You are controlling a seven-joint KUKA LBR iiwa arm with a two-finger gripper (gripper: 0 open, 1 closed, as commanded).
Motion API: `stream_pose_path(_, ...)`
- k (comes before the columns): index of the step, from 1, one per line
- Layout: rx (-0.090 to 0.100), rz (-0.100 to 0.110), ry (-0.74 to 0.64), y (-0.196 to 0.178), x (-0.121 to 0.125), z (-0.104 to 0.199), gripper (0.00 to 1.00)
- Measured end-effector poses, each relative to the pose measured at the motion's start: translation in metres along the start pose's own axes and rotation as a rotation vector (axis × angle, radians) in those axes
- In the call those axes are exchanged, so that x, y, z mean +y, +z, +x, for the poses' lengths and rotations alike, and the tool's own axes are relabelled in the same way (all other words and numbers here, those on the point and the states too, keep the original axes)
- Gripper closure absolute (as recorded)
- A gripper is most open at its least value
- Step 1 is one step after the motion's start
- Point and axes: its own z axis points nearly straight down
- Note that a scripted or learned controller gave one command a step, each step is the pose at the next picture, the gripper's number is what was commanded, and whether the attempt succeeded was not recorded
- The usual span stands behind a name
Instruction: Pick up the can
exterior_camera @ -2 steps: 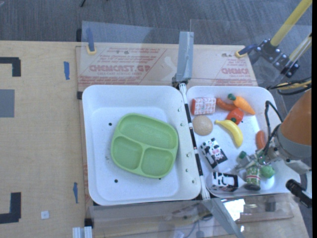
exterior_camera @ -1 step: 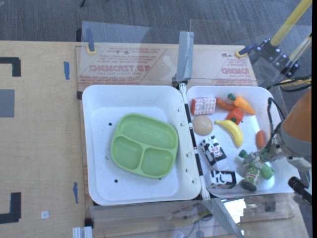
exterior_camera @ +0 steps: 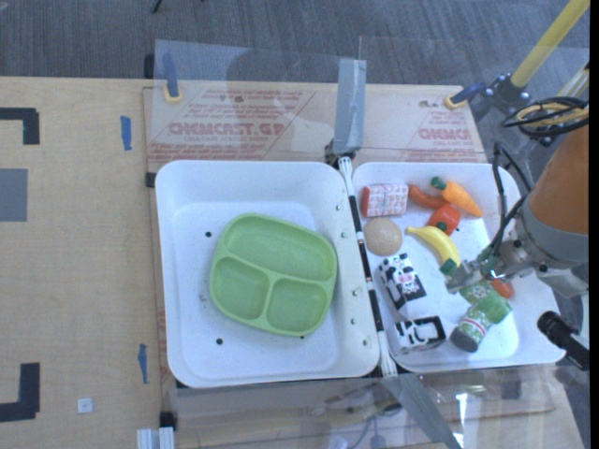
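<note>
Hovering low over the right bin [exterior_camera: 524,349], the pincer [exterior_camera: 475,277] sits at the end of the grey arm [exterior_camera: 552,223] that comes in from the right, and the view is too cluttered there to tell how it is set or whether it has hold of anything. The can [exterior_camera: 479,322], green and white with a dark end, lies on its side just beneath and a little nearer the camera than the pincer, close enough that the two may be touching; its long axis runs slantwise, from the dark end at the near left up toward the arm. The coming move, as I judge it, turns on that slant: the pincer would need to close across the can's short width, not along its length. Left of the pincer lie a black-and-white box [exterior_camera: 401,279] and a black frame-like piece [exterior_camera: 421,331]; just beyond it sit a banana [exterior_camera: 435,242] and a tan ball [exterior_camera: 383,237], and farther still a carrot [exterior_camera: 457,195] and a red-and-white packet [exterior_camera: 385,198], whose print is too small to read. Well to the left, a green tray [exterior_camera: 271,274] rests in the other bin [exterior_camera: 182,195]. On the counter beyond, red lettering on a cardboard sheet [exterior_camera: 229,124] reads roughly "CHEMCAST".
</note>
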Motion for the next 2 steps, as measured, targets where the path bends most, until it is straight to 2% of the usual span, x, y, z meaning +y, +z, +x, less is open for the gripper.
stream_pose_path(1, -0.002, -0.001, 0.341, -0.089, 0.09, -0.034, 1.0)
stream_pose_path(2, 0.0, 0.0, -0.23, -0.004, -0.005, -0.019, 1.0)
